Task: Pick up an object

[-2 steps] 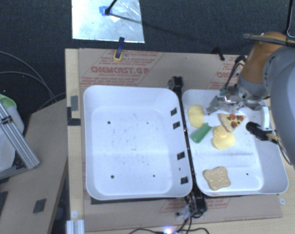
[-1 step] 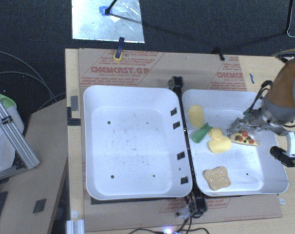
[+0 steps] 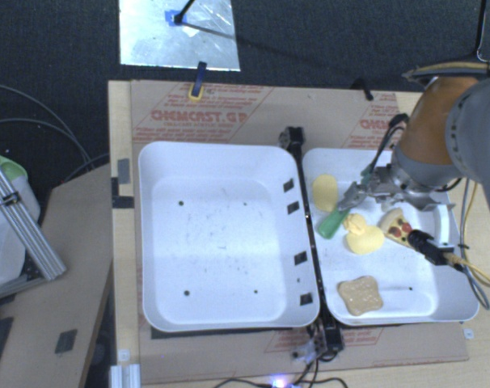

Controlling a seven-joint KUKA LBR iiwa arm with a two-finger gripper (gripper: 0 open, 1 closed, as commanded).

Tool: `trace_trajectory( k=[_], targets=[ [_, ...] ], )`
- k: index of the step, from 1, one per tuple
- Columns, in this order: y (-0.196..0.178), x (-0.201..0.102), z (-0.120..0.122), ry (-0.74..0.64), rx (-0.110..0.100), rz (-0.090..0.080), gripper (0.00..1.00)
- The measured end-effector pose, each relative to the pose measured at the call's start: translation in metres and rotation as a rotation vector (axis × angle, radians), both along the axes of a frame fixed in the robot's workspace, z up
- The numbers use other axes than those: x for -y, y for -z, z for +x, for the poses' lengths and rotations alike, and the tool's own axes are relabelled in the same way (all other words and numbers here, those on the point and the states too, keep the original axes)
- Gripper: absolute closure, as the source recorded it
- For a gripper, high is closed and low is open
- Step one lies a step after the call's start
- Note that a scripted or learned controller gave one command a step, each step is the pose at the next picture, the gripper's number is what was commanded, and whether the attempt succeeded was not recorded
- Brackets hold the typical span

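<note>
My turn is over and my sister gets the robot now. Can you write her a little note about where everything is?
Gripper: low in the right bin, at the upper end of the green piece. I can't tell if it has a grip.
Things: the yellow lump, yellow duck, pizza slice and toast all lie in the right bin.
Done: nothing visibly lifted.
Left: pick one object up.

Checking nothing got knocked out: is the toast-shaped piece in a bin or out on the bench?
In: the toast-shaped piece lies flat on the floor of the view's right bin, near its front wall.
</note>
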State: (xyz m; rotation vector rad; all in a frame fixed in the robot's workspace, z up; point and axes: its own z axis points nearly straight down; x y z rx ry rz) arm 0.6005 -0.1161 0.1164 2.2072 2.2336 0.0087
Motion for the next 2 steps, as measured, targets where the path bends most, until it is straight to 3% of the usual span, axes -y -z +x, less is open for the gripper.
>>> trace_trajectory(
  k=[1,2],
  targets=[
    [0.028,0.045,-0.062,0.014,0.006,-0.006,0.00],
    [-0.037,0.094,-0.047,0.014,0.005,-0.009,0.00]
  ],
)
